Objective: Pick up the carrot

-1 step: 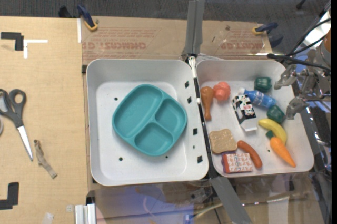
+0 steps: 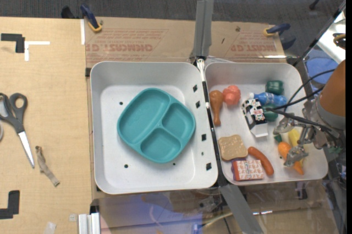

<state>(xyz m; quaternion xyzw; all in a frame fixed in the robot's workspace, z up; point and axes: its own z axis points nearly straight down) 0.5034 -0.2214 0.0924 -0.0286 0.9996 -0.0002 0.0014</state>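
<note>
Near edge of right bin: we see a pink snack packet (image 2: 248,169), with a slice of bread (image 2: 233,146) just beyond it and a sausage (image 2: 260,160) lying to its right.
Carrot: we find the carrot (image 2: 290,158) near the right wall of the right bin (image 2: 264,66), orange, partly hidden under the gripper.
Gripper: we see the gripper (image 2: 297,151) low over the carrot at the right side; we cannot tell whether it is spread or pinching.
Middle of right bin: a black and white carton (image 2: 256,115) stands beside a drumstick (image 2: 216,104).
Far part of right bin: a pink ball (image 2: 232,94), a blue toy (image 2: 270,99) and a green block (image 2: 274,86).
Left bin: we see a teal divided plate (image 2: 157,125) in the left bin (image 2: 104,84).
Bench, far left: scissors (image 2: 17,123) lie on cardboard.
</note>
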